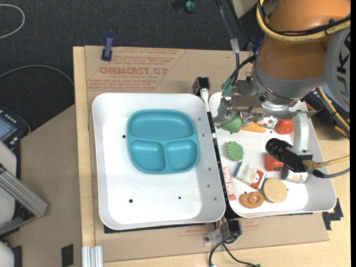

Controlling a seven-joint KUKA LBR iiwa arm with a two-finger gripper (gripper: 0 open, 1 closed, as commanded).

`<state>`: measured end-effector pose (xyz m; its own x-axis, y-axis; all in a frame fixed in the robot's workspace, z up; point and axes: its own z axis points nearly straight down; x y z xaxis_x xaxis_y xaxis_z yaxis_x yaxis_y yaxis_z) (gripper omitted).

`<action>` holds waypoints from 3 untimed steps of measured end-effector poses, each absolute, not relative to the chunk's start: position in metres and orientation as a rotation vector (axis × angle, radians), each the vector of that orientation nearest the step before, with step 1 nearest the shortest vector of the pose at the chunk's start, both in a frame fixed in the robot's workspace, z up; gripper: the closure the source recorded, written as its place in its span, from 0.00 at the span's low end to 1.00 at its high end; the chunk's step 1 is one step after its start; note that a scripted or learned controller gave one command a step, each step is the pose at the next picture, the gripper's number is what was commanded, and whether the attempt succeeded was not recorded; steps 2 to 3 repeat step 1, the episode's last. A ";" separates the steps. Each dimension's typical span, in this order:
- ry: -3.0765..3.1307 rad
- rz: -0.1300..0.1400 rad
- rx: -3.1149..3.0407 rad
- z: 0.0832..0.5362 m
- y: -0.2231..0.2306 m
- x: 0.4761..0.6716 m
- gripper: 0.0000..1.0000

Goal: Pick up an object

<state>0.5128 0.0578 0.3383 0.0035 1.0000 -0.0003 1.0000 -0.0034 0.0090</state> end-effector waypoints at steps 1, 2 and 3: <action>2.222 -0.013 2.231 0.256 0.038 0.505 1.00; 2.222 -0.013 2.231 0.256 0.038 0.505 1.00; 2.222 -0.013 2.231 0.256 0.038 0.505 1.00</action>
